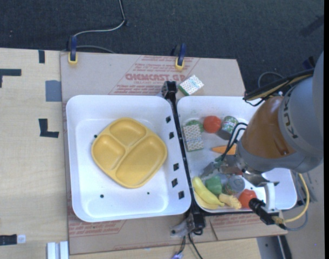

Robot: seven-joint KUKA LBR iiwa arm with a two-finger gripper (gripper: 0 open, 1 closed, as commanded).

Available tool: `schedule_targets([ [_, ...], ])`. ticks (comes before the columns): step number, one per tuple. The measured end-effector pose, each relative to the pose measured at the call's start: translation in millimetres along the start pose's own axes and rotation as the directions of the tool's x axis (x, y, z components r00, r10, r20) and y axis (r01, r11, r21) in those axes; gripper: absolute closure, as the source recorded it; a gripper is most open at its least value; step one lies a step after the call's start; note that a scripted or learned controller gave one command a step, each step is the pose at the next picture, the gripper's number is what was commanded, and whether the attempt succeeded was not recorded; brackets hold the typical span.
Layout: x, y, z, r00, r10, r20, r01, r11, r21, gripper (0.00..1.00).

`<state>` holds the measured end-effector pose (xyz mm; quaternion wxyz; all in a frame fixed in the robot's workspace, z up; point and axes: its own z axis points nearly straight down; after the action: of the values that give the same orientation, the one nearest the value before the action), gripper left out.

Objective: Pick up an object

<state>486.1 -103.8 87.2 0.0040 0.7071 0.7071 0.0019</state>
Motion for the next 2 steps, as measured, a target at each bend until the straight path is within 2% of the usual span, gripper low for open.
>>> schedule_targets([
  [1, 3.0, 1.4, -11.0, 1.000, -0.003, -0.008, 0.003, 1.000, 0.002, 1.00],
  [2, 1.9, 1.3, -11.2, 1.000, -0.001, -0.006, 0.001, 1.000, 0.002, 0.00],
])
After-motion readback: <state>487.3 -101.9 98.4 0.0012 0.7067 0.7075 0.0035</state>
